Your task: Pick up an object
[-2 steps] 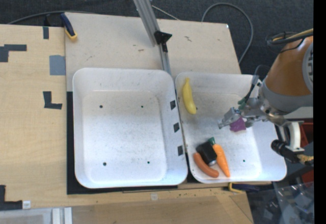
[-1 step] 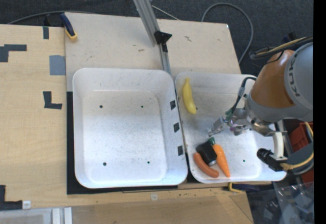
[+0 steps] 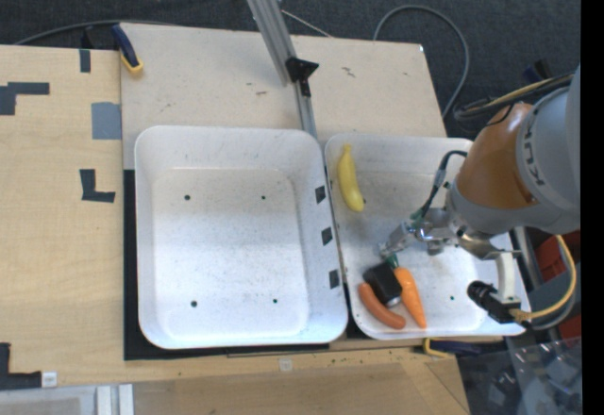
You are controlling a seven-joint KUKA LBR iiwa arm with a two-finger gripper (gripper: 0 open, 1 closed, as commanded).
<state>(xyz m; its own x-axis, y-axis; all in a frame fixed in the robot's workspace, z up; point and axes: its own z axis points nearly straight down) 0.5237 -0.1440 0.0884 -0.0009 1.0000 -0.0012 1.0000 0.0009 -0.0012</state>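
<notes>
Grey and orange, your arm reaches into the right shallow white bin, its pincer low over a small black block; you cannot tell its finger state. Beside the block lie an orange carrot and a red-orange sausage-shaped piece. A yellow banana rests near that bin's far left wall.

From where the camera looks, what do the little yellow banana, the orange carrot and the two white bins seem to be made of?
The small yellow banana looks like moulded plastic toy food: even colour, slight sheen. The orange carrot looks the same, smooth and uniformly coloured, though rubber is possible. The two shallow white bins, left and right, seem to be thin formed plastic, with rounded corners and a matt, speckled, scuffed surface.
</notes>
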